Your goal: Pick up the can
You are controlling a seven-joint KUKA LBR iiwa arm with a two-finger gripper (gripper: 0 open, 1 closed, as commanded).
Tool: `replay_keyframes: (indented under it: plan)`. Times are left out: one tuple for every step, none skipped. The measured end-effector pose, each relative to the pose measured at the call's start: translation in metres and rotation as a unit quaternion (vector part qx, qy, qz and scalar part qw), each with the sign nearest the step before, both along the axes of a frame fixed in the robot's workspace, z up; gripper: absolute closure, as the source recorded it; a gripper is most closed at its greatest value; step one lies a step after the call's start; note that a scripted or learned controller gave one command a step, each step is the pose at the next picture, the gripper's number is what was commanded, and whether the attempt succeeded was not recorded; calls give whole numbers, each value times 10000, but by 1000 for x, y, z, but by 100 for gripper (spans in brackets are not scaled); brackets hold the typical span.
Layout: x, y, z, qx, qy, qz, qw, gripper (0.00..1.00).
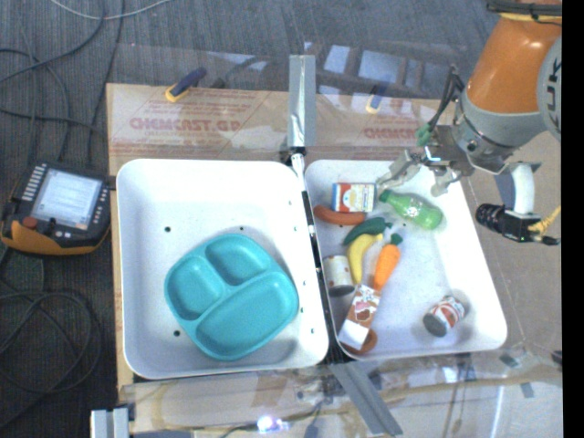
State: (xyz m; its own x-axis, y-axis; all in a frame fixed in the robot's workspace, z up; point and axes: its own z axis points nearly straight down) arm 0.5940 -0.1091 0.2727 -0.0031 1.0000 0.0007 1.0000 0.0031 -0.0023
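The can (444, 315), red and white with a dark end, lies on its side near the front right corner of the right bin (484, 272). My gripper (422, 172) hangs over the far part of that bin, just above a green bottle (412, 209). Its fingers are spread open with nothing between them. The can is well apart from the gripper, toward the front of the bin.
In the right bin lie a small red-and-white box (354, 196), a sausage (336, 215), a banana (362, 249), a carrot (386, 265), a small tin (338, 272) and a sauce bottle (360, 316). A teal divided plate (233, 295) sits in the left bin (146, 199).
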Motion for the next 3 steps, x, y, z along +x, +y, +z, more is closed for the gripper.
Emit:
replay_keyframes:
  plan:
    - [-39, -65, -89, -4, 2, 124, 9999, 0]
    - [5, -59, -28, 2, -11, 626, 9980, 0]
    - [-83, -95, -99, 4, -3, 1547, 9880, 0]
